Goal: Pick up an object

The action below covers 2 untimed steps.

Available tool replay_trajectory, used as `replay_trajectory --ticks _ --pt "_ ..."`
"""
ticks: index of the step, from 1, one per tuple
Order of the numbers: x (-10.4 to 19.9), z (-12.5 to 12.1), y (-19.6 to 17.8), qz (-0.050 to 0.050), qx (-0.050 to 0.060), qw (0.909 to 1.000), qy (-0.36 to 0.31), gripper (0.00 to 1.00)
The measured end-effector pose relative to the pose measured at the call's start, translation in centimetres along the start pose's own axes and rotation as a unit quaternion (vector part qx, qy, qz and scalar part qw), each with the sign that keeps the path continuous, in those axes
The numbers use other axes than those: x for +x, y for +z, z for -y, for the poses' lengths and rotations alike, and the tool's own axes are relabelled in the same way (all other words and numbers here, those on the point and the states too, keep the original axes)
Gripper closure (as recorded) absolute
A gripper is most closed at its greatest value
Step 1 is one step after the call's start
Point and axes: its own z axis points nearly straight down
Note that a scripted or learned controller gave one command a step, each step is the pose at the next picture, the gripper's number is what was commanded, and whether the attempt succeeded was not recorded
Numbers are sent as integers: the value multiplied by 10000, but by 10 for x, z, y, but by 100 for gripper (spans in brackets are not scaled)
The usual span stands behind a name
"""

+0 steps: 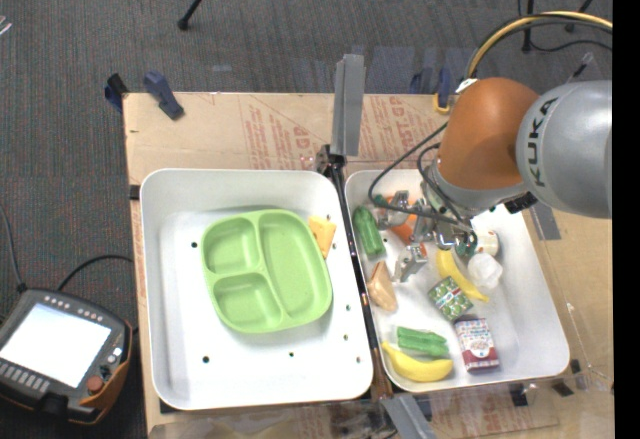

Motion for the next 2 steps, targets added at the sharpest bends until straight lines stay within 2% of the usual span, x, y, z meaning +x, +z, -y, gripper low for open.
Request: replay_trajectory --ticks 1,2 --pt "58 41 1 -30 4 9986 529 0" --pt "41 -1 0 -22 -6 9974 716 0"
